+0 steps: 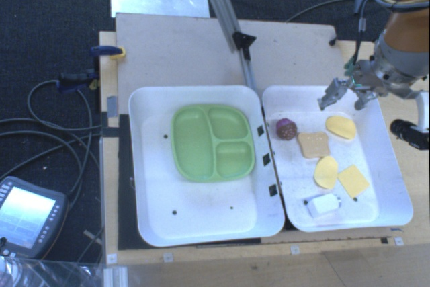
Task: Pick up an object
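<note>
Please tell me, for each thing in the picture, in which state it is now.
Green three-compartment plastic tray: flat in left bin, nothing in it.
Dark red round ball: loose in right bin.
Tan square toast slice: lying flat.
White rectangular block: lying near front wall.
Gripper: jaws open, above right bin, holding nothing.

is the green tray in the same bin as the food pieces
No, the green tray lies alone in the left bin, while the food pieces lie in the right bin.

Divided plate (213, 142) in left bin (151, 212); food pieces (313, 144) in right bin (393, 175)
</note>
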`<move>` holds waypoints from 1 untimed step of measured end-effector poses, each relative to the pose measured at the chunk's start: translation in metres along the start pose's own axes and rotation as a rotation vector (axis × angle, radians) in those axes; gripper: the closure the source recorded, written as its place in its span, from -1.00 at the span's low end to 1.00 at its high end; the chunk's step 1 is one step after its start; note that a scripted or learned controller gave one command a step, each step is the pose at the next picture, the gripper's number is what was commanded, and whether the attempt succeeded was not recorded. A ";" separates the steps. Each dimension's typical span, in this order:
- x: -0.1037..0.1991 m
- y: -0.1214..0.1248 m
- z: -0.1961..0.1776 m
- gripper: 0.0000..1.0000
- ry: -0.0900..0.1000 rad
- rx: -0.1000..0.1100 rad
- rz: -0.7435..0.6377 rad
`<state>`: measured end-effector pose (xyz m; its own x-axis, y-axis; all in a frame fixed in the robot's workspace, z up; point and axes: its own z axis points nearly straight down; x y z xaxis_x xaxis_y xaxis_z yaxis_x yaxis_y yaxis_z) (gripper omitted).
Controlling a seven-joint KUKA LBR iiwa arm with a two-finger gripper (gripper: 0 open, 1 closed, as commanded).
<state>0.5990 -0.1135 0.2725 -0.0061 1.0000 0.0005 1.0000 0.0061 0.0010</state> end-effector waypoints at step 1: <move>0.000 0.000 0.000 -1.00 0.000 -0.001 0.002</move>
<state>0.5990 -0.1135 0.2726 -0.0043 1.0000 0.0008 1.0000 0.0043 0.0015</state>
